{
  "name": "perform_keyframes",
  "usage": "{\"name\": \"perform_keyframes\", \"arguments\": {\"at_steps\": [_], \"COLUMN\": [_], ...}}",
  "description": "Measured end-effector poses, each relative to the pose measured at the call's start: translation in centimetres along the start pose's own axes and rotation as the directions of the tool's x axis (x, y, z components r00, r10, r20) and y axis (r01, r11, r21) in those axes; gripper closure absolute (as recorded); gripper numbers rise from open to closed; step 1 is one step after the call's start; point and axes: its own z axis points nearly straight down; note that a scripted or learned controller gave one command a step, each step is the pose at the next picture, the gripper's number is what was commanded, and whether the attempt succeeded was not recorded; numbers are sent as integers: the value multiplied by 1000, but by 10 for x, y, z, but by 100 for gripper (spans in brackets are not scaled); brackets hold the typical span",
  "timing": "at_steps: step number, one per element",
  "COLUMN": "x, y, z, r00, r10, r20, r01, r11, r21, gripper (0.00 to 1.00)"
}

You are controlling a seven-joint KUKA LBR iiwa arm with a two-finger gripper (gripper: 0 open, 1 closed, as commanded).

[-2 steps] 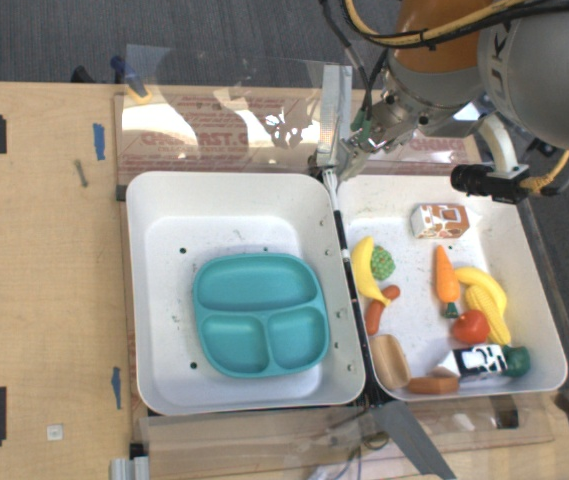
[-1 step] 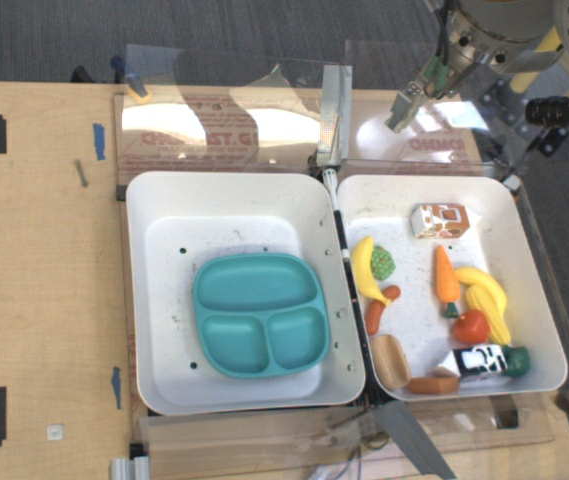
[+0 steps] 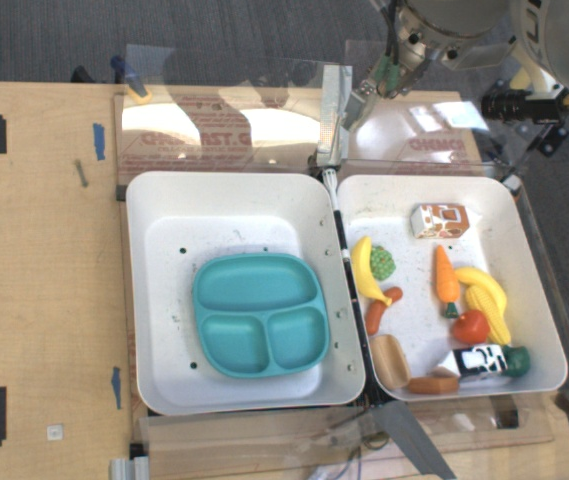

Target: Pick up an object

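Gripper [image 3: 379, 80] hovers beyond the right bin [image 3: 536, 268], above the carrot [image 3: 446, 275]; its grip state can't be told.

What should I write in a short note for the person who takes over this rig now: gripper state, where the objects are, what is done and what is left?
Gripper: up above the far edge of the right bin, nothing seen in it.
Right bin holds: a small toy carton, a carrot, two bananas, a green broccoli piece, a tomato, a black-and-white bottle, a bread roll, two sausages.
Left bin holds a teal divided tray.
Done: no pick yet.
Left: descend, grasp one object, lift.
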Motion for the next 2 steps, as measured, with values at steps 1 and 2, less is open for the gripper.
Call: {"name": "perform_keyframes", "arguments": {"at_steps": [1,2], "x": [-76,-102], "y": [-103,-203], "z": [110,211], "r00": [989,885], "r10": [-145,-465], "r20": [-9,-12], "r01": [145,465], "r11": [989,885], "r21": [12,5], "gripper": [100,100]}}
